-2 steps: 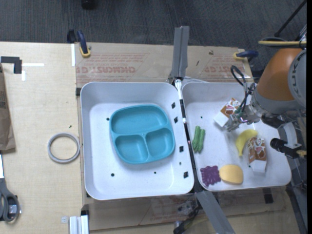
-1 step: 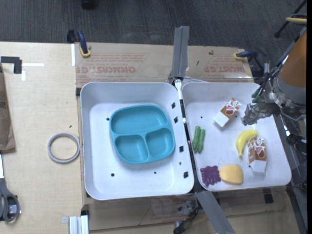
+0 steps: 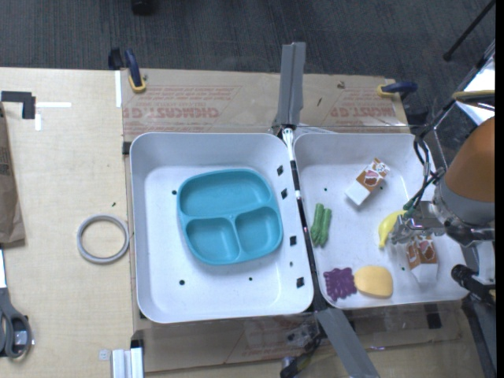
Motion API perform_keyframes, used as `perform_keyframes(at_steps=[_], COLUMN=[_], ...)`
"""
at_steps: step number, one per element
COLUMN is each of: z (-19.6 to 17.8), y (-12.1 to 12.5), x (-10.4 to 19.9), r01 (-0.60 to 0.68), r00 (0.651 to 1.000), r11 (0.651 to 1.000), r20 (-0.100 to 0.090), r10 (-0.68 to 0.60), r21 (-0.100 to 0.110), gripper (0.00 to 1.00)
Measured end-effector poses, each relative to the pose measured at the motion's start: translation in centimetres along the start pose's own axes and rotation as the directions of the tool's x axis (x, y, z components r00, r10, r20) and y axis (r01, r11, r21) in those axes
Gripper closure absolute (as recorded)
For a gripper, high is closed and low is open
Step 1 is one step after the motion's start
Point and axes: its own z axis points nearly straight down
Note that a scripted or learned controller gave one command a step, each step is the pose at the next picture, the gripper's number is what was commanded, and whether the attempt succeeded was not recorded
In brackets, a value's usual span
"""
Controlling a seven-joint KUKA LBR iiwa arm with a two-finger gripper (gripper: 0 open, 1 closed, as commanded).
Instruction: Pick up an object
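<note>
The right bin (image 3: pixel 331 152) holds several small items. A green bean pod (image 3: pixel 320 224) lies near its left wall, with purple grapes (image 3: pixel 339 283) and a yellow-orange lump (image 3: pixel 373 281) at the front. A white and brown carton (image 3: pixel 368 181) sits toward the back. My gripper (image 3: pixel 407 228) hangs low at the bin's right side, directly beside a yellow banana (image 3: pixel 387 229) and just above a second small carton (image 3: pixel 423 255). The orange band of the arm (image 3: pixel 475 168) rises behind it.
The left bin (image 3: pixel 150 211) holds a blue divided plate (image 3: pixel 230 216). On the wooden bench to the left lie a grey tape ring (image 3: pixel 103 238) and scissors (image 3: pixel 12 333). A metal divider (image 3: pixel 291 85) stands between the bins at the back.
</note>
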Motion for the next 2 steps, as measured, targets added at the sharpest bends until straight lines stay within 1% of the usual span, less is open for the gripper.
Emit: perform_keyframes(at_steps=[1, 2], z=[0.5, 0.4], y=[6.2, 6.5], x=[-1.4, -0.1], r01=[0.074, 0.087], r00=[0.997, 0.996], r11=[0.997, 0.996], r20=[0.001, -0.016], r10=[-0.074, -0.087], r21=[0.0, -0.001], gripper=[1.0, 0.0])
